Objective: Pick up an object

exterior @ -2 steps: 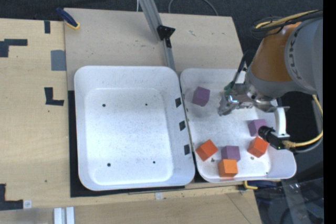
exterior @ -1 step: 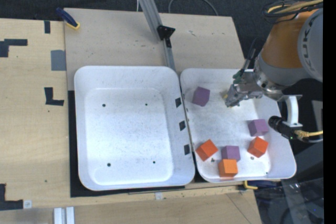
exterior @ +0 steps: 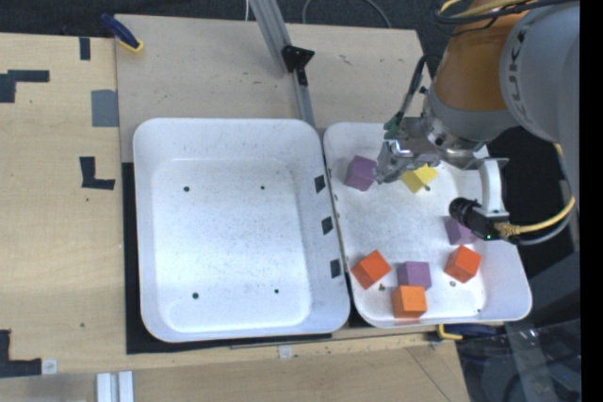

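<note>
The claw [exterior: 403,163] is seen low in the upper part of the right bin [exterior: 513,301], hung from the grey arm [exterior: 528,61] with its orange band. Whether it is spread or closed cannot be told; the wrist body covers that part.

Just right of the claw, partly under it, a yellow block [exterior: 421,177] is seen, tilted on a corner. Whether it is touched cannot be told. Just left of the claw lies a purple block [exterior: 360,172], close to the bin's wall.

Farther below the claw, near the bin's lower edge, an orange block [exterior: 371,267], a second purple block [exterior: 414,274] and a second orange block [exterior: 409,300] are grouped, the last two touching. Below and to the right, a third orange block [exterior: 463,263] is noted, with a small purple block [exterior: 458,230] above it, partly hidden by a black fitting.

The yellow block is judged the nearest candidate. It is taken to be light and stiff, probably foam or wood, not fragile. Flat opposite faces are the place for a hold; because it sits skewed, a corner-on pinch is likely to slip or spin it.

The left bin [exterior: 226,231] lies well to the left.
</note>
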